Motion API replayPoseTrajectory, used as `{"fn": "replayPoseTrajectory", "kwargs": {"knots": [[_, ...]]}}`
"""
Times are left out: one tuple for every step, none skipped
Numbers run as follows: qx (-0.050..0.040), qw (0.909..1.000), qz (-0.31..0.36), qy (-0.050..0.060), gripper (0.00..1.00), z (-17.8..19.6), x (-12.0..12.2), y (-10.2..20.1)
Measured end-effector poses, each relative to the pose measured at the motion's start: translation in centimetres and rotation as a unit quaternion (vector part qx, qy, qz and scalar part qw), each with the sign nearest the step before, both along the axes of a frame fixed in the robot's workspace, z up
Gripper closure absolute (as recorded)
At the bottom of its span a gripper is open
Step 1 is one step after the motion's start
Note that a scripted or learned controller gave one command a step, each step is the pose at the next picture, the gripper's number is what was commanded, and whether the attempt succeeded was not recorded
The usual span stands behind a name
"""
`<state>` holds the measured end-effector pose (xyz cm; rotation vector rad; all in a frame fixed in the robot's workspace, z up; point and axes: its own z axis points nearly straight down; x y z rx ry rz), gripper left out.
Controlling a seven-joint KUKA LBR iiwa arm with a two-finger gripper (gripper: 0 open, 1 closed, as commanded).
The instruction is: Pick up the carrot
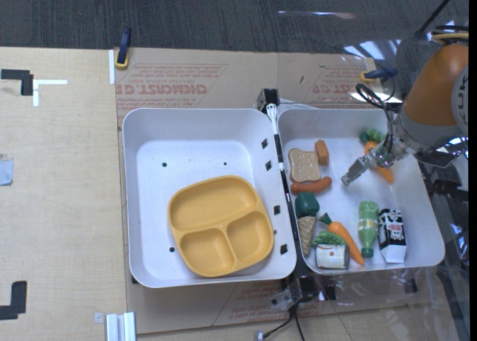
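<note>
the carrot point(345, 238) is seen lying at a slant near the front of the right bin point(417, 205), between a tin point(331, 255) and a green bottle point(367, 226). the claw point(356, 173) is held well apart from it, higher in the bin; its opening cannot be told.

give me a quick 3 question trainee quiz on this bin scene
1. True or false: the yellow tray sits in the left bin.
2. Which lies nearest the green bottle? A) bread slice B) milk carton C) sausage
3. Fill in: the gripper hovers over the ___ bin.

Key: 1 true. 2 B. 3 right; a carrot lies near that bin's front, beside a can, apart from the gripper.
</note>
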<state>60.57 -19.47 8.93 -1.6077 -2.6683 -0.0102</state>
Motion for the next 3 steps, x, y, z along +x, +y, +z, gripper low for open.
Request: {"fn": "replayPoseTrajectory", "kwargs": {"knots": [[-0.0059, 1.0, 0.001, -0.007, 1.0, 0.7, 0.2, -0.3], [-0.0118, 0.9955, -0.093, -0.009, 1.0, 6.3, 1.9, 6.6], [-0.0103, 0.9942, 0.106, -0.012, 1.0, 0.0, 4.0, 0.9]]}}
